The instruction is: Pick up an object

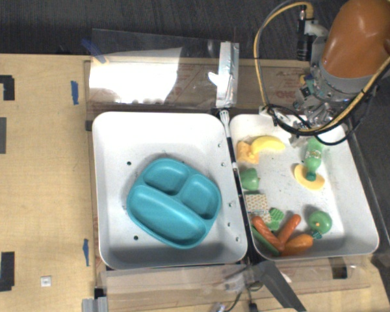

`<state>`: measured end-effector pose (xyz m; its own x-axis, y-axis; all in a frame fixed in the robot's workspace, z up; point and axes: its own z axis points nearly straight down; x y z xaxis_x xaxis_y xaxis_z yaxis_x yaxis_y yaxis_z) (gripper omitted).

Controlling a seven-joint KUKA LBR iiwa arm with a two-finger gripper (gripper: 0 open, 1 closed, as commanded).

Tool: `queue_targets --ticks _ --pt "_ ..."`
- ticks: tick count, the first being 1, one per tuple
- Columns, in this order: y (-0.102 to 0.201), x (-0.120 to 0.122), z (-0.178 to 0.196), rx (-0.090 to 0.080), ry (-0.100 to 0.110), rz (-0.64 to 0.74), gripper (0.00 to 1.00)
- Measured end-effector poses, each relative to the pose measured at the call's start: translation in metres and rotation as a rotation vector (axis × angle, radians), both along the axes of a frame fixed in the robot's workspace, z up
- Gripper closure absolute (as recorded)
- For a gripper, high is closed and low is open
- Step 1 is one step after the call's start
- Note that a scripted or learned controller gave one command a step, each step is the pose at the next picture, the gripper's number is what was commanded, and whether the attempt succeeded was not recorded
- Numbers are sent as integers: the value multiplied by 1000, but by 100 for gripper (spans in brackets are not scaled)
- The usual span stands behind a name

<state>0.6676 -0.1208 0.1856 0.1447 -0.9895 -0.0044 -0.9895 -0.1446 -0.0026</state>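
Observation:
The right bin (pixel 351 194) holds several toy foods. A yellow banana (pixel 268 144) lies at its back left beside a small orange piece (pixel 245 151). A green bottle-like toy (pixel 312 156) rests on a yellow disc (pixel 310 178) toward the back right. A green round fruit (pixel 320 222) sits at the front right, with orange carrots (pixel 287 233) at the front. My gripper (pixel 310 116) hangs over the bin's back edge, above and just behind the green bottle-like toy, under the orange band (pixel 361 34). Cables wrap around it.
The left bin (pixel 110 142) holds a teal divided plate (pixel 174 201). A green piece (pixel 249 179) and a patterned block (pixel 257 203) lie by the right bin's left wall. A clear plastic sheet (pixel 156 70) stands behind the bins. A yellow cable (pixel 266 25) loops above.

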Motion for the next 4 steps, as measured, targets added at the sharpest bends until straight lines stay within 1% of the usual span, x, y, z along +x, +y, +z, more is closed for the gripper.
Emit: queue_targets --ticks 1,2,3,4 --pt "-81 -17 -10 -3 -2 124 100" --pt "-90 2 -59 -4 -8 327 100" --pt "-61 -3 -25 -2 -6 581 100" --pt "-77 0 -55 -4 -5 854 100"
